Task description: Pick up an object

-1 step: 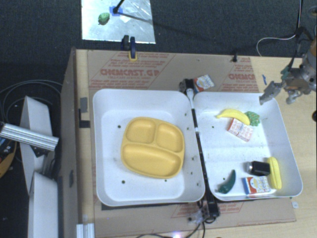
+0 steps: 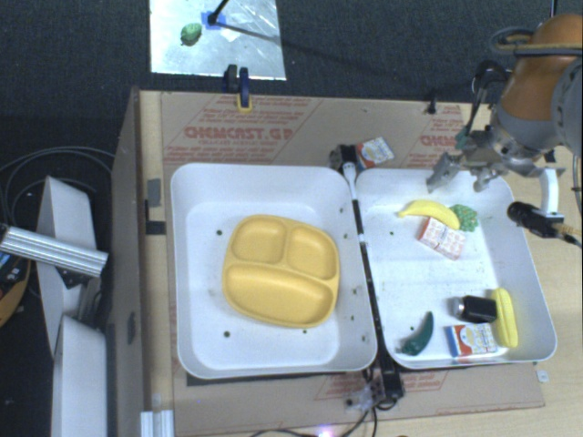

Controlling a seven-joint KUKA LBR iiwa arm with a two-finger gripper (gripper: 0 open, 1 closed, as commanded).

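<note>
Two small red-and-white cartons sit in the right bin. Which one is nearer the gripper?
The red-and-white carton beside the banana, near the gripper. The other carton lies at the bin's front edge.

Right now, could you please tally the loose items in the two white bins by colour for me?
Yellow: 3 – divided plate, banana, yellow bar
Green: 2 – leafy piece, dark green pepper
Red-and-white: 2 – carton, small box
Black: 1 – block
Total: 8
</note>
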